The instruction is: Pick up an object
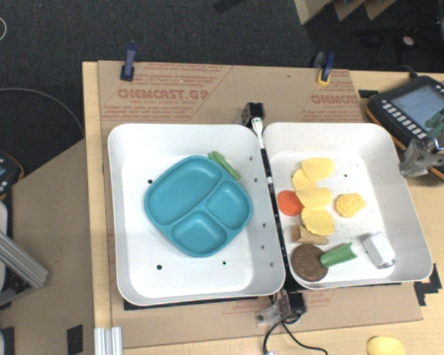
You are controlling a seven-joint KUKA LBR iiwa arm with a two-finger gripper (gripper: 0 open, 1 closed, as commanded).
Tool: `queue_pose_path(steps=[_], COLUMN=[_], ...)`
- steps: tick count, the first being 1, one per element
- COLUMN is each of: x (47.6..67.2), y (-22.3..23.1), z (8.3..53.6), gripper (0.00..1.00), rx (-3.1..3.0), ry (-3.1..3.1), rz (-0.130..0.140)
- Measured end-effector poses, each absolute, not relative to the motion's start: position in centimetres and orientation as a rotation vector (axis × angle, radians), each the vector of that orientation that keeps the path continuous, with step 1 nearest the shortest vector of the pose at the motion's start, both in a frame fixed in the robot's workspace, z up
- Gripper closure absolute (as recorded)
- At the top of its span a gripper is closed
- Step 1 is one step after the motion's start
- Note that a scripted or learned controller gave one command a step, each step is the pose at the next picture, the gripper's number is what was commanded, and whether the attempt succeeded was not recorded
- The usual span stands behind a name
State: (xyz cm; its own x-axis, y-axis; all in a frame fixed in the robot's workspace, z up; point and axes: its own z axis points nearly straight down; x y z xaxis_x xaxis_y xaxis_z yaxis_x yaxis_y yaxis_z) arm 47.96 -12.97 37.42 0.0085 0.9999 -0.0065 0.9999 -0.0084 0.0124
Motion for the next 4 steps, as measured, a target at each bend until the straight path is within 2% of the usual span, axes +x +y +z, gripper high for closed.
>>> queue_pose_path(steps=[1, 2, 3, 4], x=[47.8, 48.0, 47.8, 48.0], y=[-18.1, -4.0, 0.0, 11.4], z=[28.8, 30.4, 22.7, 37.1], gripper=[1.0, 1.0, 1.0, 1.0], rx=[2.231, 2.208, 2.223, 2.199], ry=[2.219, 2.239, 2.232, 2.234], rz=[-0.006, 0.004, -0.008, 0.028])
